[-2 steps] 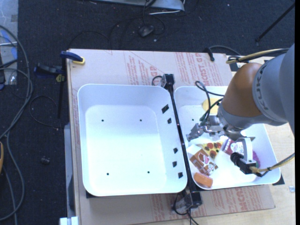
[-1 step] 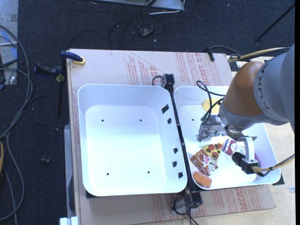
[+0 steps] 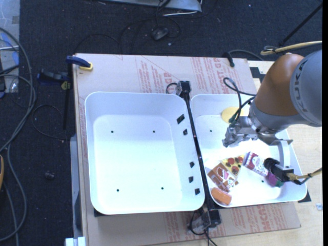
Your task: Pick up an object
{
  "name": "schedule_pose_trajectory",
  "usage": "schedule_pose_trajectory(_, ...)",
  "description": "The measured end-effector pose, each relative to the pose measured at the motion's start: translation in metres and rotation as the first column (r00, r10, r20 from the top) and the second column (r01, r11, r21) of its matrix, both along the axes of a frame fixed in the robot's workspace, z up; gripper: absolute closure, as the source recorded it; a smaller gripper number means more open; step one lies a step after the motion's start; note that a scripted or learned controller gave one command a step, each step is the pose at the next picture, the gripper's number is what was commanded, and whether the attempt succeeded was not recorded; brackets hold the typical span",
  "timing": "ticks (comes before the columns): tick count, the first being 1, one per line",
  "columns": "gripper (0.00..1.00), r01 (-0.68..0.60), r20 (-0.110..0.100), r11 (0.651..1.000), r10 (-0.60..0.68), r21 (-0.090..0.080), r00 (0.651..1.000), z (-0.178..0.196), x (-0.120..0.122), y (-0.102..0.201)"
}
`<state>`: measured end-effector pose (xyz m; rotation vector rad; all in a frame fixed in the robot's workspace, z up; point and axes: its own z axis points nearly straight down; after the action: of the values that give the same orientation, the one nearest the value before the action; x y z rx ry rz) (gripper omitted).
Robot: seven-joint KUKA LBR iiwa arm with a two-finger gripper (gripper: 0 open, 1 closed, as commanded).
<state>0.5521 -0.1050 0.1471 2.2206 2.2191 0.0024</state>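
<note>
On my left the left bin (image 3: 136, 152) lay bare, so nothing there called for me. A black divider (image 3: 190, 137) with clips ran between it and the right bin (image 3: 207, 106), where all the candidates sat. I judged I was at the approach step: my gripper (image 3: 233, 139) hung above the right bin's middle, and nothing showed between its tips; how wide they stood I could not tell from that angle. Just below it lay a pizza-printed packet (image 3: 225, 172), with an orange piece (image 3: 221, 195) near the front rim beside it. Further right lay a small purple-and-white bottle (image 3: 262, 167) with a dark cap, tilted across the floor. A yellow object (image 3: 229, 114) sat behind, partly hidden by my wrist. The next move, I reckoned, called for dropping straight onto the packet, the nearest thing. The bin's rim and divider stood close to it, and the bottle lay just beside, so a skewed descent risked nudging one or clipping the wall.
</note>
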Motion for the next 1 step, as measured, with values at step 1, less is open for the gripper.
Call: schedule_pose_trajectory(1, 1.00, 0.000, 0.002, 1.000, 0.000, 0.000, 1.000, 0.0604, -0.0033, -0.0051)
